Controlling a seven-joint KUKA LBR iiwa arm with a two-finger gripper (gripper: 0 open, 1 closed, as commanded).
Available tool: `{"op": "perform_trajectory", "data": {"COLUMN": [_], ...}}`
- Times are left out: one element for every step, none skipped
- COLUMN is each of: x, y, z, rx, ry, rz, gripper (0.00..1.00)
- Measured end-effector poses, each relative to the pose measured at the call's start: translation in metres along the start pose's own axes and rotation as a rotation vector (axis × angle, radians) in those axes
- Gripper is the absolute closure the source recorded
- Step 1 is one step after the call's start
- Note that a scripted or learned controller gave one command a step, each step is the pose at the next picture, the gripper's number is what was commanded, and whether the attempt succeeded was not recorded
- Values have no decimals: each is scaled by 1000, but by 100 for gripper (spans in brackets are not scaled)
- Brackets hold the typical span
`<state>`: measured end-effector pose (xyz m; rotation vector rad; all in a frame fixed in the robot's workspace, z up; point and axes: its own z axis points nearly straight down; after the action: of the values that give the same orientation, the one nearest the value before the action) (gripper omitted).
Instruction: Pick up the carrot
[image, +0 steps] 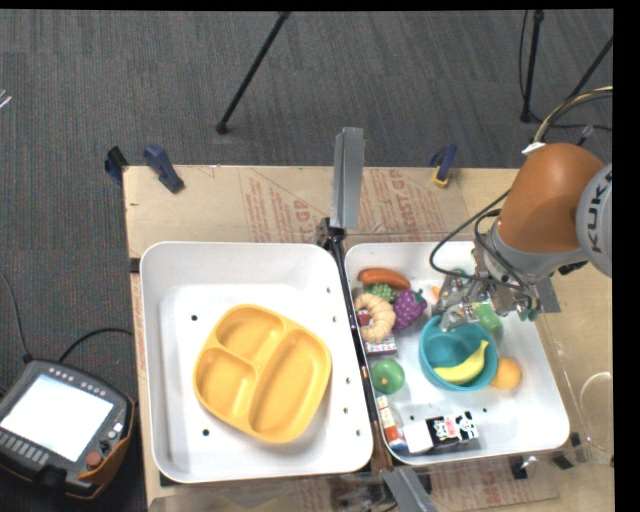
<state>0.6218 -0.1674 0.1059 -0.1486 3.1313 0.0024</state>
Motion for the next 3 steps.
{"op": "perform_trajectory", "data": {"x": [0,-24,-26], "y": [0,8,9], "z": [0,19,5], "rx": [0,0,2], "ry": [0,4,0], "rz": [-1,44,40], "gripper": [0,0,100]}}
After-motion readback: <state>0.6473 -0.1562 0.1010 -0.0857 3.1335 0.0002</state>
